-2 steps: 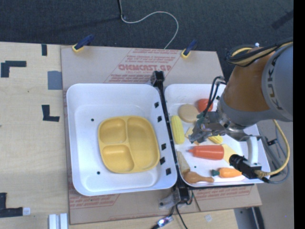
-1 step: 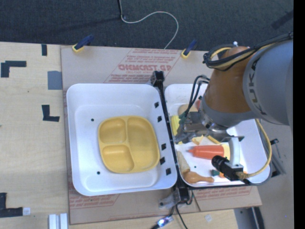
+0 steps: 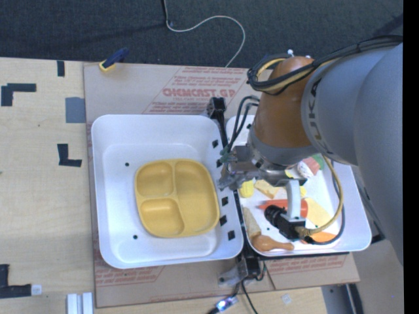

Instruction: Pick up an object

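Observation:
The right bin (image 3: 359, 237) holds several toy food pieces. Among them are a small yellow piece (image 3: 246, 189), a pale wedge (image 3: 265, 188), a yellow slice (image 3: 318, 209), a brown drumstick shape (image 3: 265, 243) and a beige stick (image 3: 251, 222). My gripper (image 3: 239, 174) hangs low over that bin's left side, just above the small yellow piece. The wrist covers most of it from above. Nothing is seen lifted.
A yellow divided plate (image 3: 177, 197) lies in the left bin (image 3: 111, 142). The wall between the two bins (image 3: 229, 201) runs right beside the gripper. A white, red and green piece (image 3: 309, 168) sits under the arm. A cable (image 3: 203, 25) trails behind the bench.

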### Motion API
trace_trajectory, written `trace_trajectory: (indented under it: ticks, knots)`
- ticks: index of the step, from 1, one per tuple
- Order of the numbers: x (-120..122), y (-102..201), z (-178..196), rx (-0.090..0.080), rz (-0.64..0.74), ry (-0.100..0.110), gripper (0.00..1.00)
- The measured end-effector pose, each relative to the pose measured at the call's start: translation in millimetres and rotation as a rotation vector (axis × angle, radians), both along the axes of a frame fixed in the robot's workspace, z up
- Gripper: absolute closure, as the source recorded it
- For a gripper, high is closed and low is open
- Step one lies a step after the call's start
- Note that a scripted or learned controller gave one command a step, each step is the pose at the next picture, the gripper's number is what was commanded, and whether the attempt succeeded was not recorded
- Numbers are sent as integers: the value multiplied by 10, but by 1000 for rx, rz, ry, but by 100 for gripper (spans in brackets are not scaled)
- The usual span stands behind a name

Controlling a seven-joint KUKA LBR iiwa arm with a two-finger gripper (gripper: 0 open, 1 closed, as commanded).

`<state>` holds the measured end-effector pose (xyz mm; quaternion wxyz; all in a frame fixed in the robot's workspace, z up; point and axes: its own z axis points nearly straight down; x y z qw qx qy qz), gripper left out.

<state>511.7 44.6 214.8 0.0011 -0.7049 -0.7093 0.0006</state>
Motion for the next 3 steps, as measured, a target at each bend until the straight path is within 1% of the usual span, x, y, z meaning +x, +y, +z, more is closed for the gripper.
trace_trajectory:
  ticks: [1,2,3]
  knots:
    - [-33,-73,10,-1,-5,1,100]
    - [14,-83,91,-1,-5,0,100]
    - [-71,26,186,0,-4,0,100]
